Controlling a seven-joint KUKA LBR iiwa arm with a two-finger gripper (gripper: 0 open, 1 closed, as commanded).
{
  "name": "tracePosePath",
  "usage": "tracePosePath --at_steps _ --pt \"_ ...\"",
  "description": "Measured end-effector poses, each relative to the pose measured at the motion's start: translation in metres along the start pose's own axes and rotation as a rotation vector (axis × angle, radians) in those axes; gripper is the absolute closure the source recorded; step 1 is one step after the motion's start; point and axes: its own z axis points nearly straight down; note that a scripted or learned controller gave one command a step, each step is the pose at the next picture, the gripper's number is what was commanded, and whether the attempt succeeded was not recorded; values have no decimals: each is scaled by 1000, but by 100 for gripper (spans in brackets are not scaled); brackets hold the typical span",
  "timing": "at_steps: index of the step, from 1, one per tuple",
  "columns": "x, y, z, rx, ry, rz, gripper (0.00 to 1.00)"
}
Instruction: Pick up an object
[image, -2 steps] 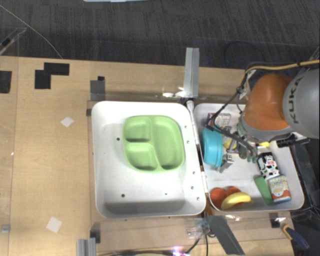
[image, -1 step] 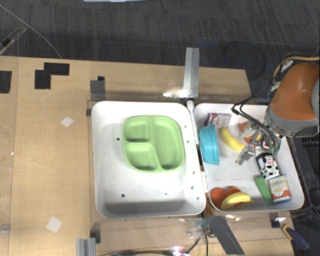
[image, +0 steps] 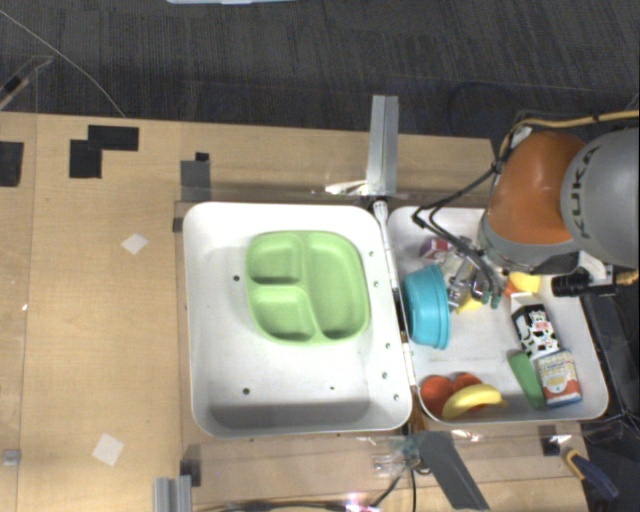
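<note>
A wooden counter (image: 90, 330) carries 2 white bins side by side. The left bin (image: 215, 400) holds a green divided plate (image: 305, 285). The arm (image: 560, 200) reaches down into the right bin (image: 597, 400), and its tool (image: 470, 283) sits low beside a blue bowl (image: 428, 308) tipped against the bin's left wall. Whether the tool has closed on anything cannot be told. A banana (image: 470, 400), tomato (image: 440, 385) and small cartons (image: 545, 350) lie along the near edge. Nothing looks lifted yet.

The arm (image: 560, 200) is cut off by the right edge and hides the right bin's (image: 600, 400) far corner; the end effector's (image: 470, 283) fingers are too cluttered to read.
</note>
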Motion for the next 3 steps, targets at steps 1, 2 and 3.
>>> tracePosePath --at_steps 1,2,3 --pt "53 -17 1 3 6 407 0" --pt "13 -55 -40 8 10 438 0" --pt "50 -77 2 7 8 613 0"
